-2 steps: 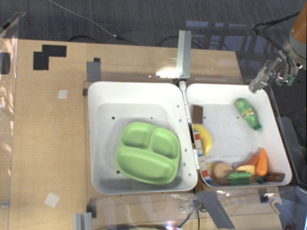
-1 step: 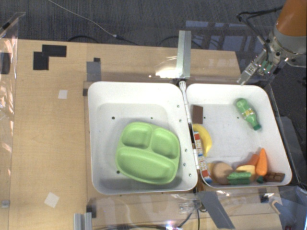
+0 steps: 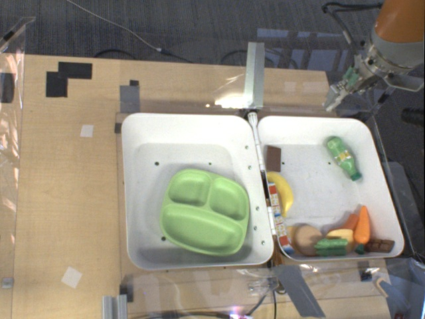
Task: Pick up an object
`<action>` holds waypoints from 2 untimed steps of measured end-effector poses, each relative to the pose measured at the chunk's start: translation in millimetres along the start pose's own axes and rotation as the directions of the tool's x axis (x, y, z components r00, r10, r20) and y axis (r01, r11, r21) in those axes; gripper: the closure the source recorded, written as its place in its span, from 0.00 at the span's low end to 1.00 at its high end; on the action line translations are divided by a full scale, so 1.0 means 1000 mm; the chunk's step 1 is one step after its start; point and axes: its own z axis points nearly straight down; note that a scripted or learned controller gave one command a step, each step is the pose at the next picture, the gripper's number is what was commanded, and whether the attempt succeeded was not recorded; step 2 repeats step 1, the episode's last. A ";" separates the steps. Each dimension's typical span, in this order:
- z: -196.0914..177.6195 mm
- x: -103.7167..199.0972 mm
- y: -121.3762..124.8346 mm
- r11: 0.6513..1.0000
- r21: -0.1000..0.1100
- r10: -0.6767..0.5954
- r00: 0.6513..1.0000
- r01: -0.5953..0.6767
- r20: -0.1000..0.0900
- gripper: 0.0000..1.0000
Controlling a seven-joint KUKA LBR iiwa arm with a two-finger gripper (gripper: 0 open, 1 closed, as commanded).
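Jaws [image 3: 337, 93] spread, nothing between them, hovering just beyond the green bottle [image 3: 342, 157] (likely lining up a descent).

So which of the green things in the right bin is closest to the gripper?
The green bottle, lying alone near the back of the bin below the gripper; the other green item sits at the front.

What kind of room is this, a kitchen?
Probably a robot lab, not a kitchen: a robot arm hangs over two white bins, and the banana and carrot look like toys.
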 end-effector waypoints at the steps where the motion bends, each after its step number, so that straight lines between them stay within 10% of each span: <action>1: -0.005 0.012 0.016 0.968 0.000 0.250 0.968 -0.250 0.000 1.00; 2: -0.005 0.012 0.016 0.968 0.000 0.250 0.968 -0.250 0.000 1.00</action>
